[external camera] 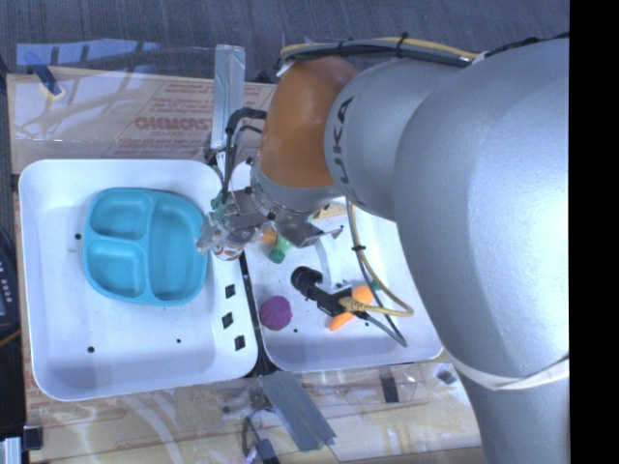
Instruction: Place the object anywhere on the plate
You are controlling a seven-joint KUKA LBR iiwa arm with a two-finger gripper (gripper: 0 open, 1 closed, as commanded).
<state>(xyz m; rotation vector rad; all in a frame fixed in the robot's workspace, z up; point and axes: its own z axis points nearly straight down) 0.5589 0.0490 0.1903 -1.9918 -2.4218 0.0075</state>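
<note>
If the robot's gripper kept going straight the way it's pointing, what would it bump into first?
The gripper points down and leftward, hanging over the divide between the two bins. Going straight on, it would probably first meet the right rim of the blue plate or the left bin's wall beside it; depth is hard to judge from above.

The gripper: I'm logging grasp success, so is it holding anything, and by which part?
Cannot be told. The gripper sits at the blue plate's right edge, its tips too cluttered to make out.

The grey arm (464, 191) was extended in from the right, its bulk spread across the right half of the view. The orange band (302, 124) was turned upward above the wrist. The pincer (224, 232) was pointed down and leftward.
</note>
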